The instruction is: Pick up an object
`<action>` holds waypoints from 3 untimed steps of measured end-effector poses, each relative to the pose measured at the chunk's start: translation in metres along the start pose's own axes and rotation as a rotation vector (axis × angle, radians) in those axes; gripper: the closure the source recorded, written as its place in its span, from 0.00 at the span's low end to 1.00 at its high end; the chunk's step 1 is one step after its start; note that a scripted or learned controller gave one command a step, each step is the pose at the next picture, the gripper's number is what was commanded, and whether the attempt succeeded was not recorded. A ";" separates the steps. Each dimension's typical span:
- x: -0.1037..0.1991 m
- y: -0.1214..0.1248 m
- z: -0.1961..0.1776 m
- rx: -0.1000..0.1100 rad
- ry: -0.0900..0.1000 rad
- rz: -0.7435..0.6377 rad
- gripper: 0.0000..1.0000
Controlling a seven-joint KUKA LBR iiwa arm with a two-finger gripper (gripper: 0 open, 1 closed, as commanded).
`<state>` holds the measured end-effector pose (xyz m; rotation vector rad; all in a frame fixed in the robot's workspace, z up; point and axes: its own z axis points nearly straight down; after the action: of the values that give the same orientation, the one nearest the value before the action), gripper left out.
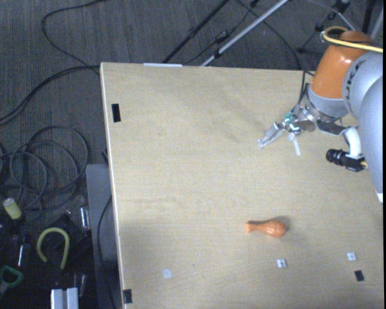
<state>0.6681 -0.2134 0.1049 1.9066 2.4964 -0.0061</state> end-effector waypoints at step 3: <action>0.003 -0.007 0.020 -0.006 0.000 -0.477 0.00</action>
<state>0.6610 -0.2128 0.0850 1.2613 2.8736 0.0019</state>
